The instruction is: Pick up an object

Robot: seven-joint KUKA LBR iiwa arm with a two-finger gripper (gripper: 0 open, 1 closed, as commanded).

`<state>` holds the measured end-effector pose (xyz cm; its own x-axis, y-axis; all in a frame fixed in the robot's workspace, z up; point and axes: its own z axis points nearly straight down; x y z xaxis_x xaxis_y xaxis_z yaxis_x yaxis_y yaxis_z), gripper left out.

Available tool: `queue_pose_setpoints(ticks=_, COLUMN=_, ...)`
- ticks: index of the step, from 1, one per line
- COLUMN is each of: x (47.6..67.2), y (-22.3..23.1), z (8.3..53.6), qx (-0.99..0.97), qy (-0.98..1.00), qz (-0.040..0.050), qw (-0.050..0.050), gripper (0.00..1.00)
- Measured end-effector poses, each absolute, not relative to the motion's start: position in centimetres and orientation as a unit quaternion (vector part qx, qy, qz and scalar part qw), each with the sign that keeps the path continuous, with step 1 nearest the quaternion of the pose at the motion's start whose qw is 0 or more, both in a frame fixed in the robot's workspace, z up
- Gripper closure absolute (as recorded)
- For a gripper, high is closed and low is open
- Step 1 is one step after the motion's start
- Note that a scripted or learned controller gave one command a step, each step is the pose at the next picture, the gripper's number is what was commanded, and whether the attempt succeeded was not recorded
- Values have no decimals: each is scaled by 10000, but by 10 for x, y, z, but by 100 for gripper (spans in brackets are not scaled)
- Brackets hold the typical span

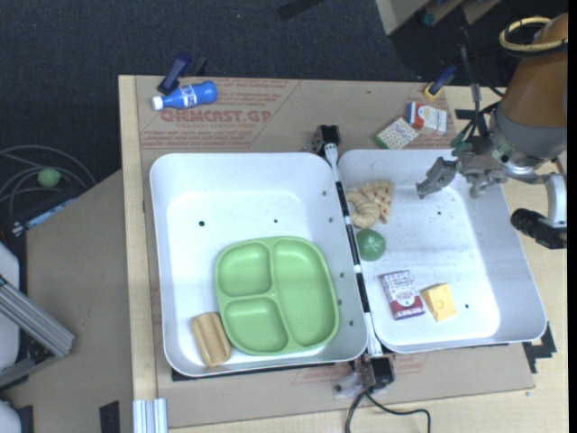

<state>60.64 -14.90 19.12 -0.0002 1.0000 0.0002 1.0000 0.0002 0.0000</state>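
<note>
Right bin [505, 269]; gripper [439, 175], seemingly empty

Open floor mid right bin [505, 269], between pastry [370, 202], green ball [370, 244], red box [402, 295], yellow block [439, 301].

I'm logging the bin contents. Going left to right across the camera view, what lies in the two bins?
Tan block → green divided plate → green ball → red packet → yellow block.

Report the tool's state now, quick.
Tool: above the right bin's far end, nothing between its fingers; open or closed cannot be told.
</note>
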Motion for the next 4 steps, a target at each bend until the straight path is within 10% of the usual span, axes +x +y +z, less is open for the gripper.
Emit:
queue_pose_setpoints(ticks=1, x=632, y=-103, z=84, qx=-7068, qy=-7075, qz=-1, qw=8, gripper=0)
queue_pose_setpoints(ticks=2, x=633, y=-103, z=95, qx=-7068, qy=-7074, qz=-6, qw=-6, gripper=100)
queue_pose_setpoints(ticks=3, x=626, y=-44, z=186, qx=-7063, qy=-7079, qz=-16, qw=-10, gripper=100)
queue_pose_setpoints(ticks=4, x=575, y=-25, z=222, qx=-7067, qy=-7075, qz=1, qw=10, gripper=100)
